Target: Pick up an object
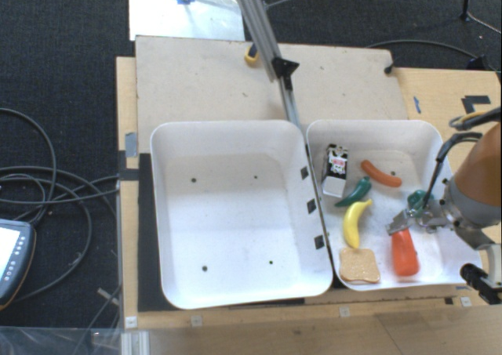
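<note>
Over the right bin, the arm reaches leftward above the carrot.

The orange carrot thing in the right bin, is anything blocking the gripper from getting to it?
Nothing visible is in the way. The gripper hangs right at the top end of the orange carrot in the right bin. The banana and the toast slice lie off to the carrot's left side in this view, apart from it.

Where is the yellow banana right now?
The banana lies in the right bin, near its left wall, just below the green pepper and above the toast.
</note>
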`<state>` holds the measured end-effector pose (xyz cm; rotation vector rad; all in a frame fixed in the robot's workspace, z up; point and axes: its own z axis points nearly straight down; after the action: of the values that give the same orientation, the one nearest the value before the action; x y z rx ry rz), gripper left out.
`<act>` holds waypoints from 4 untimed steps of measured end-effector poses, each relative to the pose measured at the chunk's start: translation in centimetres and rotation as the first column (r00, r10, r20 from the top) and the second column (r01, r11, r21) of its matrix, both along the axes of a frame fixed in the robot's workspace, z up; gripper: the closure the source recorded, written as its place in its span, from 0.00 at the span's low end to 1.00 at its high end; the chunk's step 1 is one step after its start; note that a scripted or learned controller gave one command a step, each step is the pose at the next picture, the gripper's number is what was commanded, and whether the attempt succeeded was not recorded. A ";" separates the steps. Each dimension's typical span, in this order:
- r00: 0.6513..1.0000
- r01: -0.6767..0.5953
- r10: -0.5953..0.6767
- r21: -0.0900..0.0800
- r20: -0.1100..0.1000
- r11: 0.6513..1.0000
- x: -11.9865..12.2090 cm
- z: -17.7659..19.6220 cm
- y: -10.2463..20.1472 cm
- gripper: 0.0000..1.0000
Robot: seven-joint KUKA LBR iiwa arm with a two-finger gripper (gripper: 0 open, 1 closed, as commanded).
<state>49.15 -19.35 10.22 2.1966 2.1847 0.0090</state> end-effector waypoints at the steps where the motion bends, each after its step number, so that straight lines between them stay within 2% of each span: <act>1: 1.000 -0.006 0.006 0.025 -0.029 1.000 -0.7 0.0 1.0 1.00; 2: 1.000 -0.010 0.011 0.023 -0.027 1.000 0.3 5.7 0.3 1.00; 3: 1.000 -0.011 0.012 0.024 -0.026 1.000 0.4 11.8 1.0 1.00; 4: 0.999 -0.010 0.011 0.025 -0.030 1.000 0.5 13.9 0.9 1.00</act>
<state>49.67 -18.42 24.12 2.2122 2.2242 0.0031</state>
